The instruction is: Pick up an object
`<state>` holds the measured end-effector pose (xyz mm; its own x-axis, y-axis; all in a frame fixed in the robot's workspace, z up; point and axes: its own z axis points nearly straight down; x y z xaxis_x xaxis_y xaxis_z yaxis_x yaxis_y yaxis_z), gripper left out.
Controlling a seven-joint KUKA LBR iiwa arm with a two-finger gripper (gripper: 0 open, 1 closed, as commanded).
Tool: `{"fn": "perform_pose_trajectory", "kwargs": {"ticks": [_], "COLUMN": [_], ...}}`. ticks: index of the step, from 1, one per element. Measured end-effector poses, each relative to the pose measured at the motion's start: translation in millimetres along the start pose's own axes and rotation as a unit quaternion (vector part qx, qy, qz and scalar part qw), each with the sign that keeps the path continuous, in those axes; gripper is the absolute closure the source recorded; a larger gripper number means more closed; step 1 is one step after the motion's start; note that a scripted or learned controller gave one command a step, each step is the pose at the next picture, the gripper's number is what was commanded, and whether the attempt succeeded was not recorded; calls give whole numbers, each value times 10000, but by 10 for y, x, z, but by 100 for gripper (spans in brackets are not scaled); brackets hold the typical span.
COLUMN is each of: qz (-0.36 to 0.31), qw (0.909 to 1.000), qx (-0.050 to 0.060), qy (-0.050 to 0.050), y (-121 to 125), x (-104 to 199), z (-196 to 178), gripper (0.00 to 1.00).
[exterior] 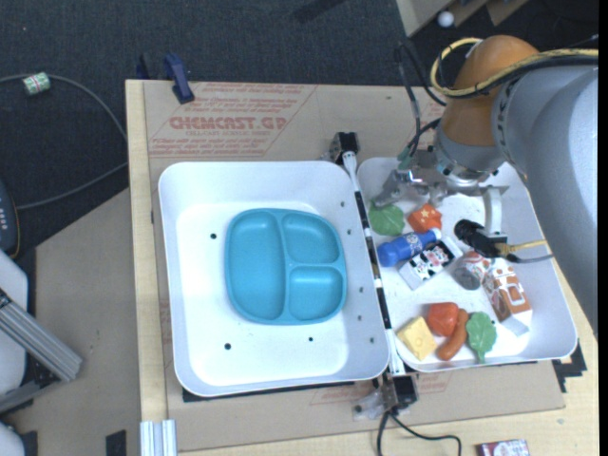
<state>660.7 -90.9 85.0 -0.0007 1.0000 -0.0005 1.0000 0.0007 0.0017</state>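
**Green piece below the gripper, nothing lifted yet**

The green piece (387, 219) lies at the far left of the right bin (551, 345), close to the wall it shares with the other bin. Just to its right sits an orange piece (425, 218); the two are near each other, but I cannot tell if they touch. The gripper (408, 184) hangs just beyond them, low over the bin's far left corner. Whether it is spread or closed cannot be made out from this angle, and nothing shows in its grasp.

Nearer than those two, a blue bottle (403, 249) lies against a patterned card (427, 262). A grey lump (466, 273) and a white-and-orange carton (509, 294) follow to the right. Along the near edge a yellow wedge (416, 337), a red tomato (441, 315), an orange carrot (454, 340) and a green leafy piece (481, 332) are bunched together. The left bin (190, 350) holds a blue divided plate (285, 264).

The pick appears to be at the approach stage. Every object rests on the bin floor. Settling on one piece, likely the green or the orange, then closing on it and lifting it all seem left to do.
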Motion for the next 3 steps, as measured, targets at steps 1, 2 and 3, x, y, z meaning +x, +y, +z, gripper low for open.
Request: {"fn": "perform_pose_trajectory", "kwargs": {"ticks": [1,2,3], "qz": [13,0,3], "qw": [10000,10000,10000], "qx": [7,9,17], "qy": [-2,9,9], "y": [-1185,-1083,-1164], "x": [-631,-37,-36], "z": [-3,2,4], "gripper": [0,0,0]}}
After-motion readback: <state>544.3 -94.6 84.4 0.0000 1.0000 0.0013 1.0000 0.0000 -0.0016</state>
